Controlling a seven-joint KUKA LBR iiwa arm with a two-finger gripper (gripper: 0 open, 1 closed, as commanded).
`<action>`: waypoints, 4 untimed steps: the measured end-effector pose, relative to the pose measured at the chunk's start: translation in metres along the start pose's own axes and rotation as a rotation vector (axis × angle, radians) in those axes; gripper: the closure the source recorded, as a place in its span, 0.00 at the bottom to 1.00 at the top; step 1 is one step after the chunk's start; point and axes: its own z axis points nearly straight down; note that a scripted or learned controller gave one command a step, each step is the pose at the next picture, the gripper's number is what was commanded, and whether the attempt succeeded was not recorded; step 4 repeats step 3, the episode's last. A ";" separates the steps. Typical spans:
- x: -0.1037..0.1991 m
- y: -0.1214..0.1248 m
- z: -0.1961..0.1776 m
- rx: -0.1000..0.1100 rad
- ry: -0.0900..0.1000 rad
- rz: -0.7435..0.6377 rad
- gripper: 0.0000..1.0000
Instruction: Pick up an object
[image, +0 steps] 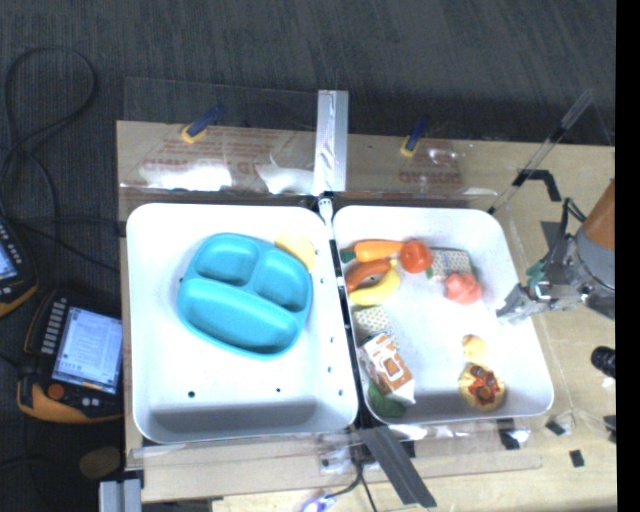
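the pick has not begun, as far as the frame shows: the grey two-finger gripper (520, 305) sits at the right edge of the frame, just over the right rim of the right shallow white plastic bin (512, 250), and nothing lies between its fingers. whether the pincer is released or clenched cannot be told; it is too small and blurred. reaching in, closing on something and lifting all remain to be done.

every candidate lies in the right bin. the nearest to the gripper is the small pink rounded toy (462, 288), right of the bin's centre; it is roughly round, with no clear long axis. the orange carrot-shaped toy (375, 250), in the bin's upper left, has its long axis running left to right across the frame. the yellow banana-shaped toy (372, 287) lies just below it, tilted, its right end higher. the white and orange printed packet (386, 366) lies at lower left, its long axis slanting from upper left to lower right.

the left shallow white bin (150, 300) holds a blue plastic divided tray (245, 292).
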 end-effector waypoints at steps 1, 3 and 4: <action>0.043 0.020 0.031 0.003 0.000 0.400 1.00; 0.031 0.027 -0.057 0.000 -0.001 0.248 1.00; 0.031 0.027 -0.057 0.000 -0.001 0.248 1.00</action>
